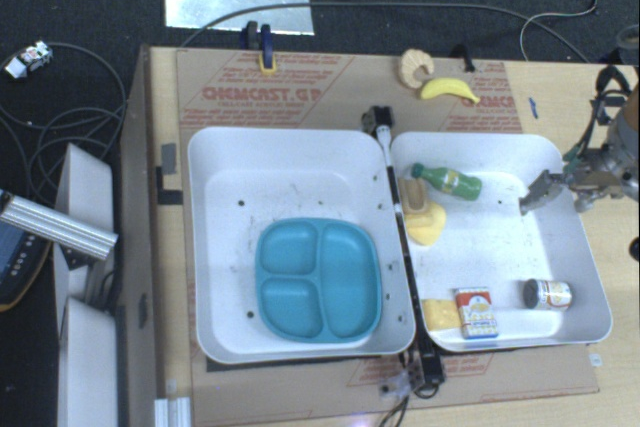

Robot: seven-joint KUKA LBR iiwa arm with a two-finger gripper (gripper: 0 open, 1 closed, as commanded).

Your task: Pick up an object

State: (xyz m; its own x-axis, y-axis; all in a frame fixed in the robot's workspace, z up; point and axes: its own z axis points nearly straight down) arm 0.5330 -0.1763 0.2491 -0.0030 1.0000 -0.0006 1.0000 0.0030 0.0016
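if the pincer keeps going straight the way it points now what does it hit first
Probably the green bottle: the pincer points left across the right bin toward it, though height is unclear.

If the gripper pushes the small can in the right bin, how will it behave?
The can lies on its side, so it would probably roll. It looks like smooth metal, so fingers might slip. It sits near the right bin's wall, which may stop it.

The arm [618, 130] enters at the right edge of the frame, wrist bent toward frame-left. Its gripper [540, 190] sits at mid-height on the right, pointing left and slightly downward.
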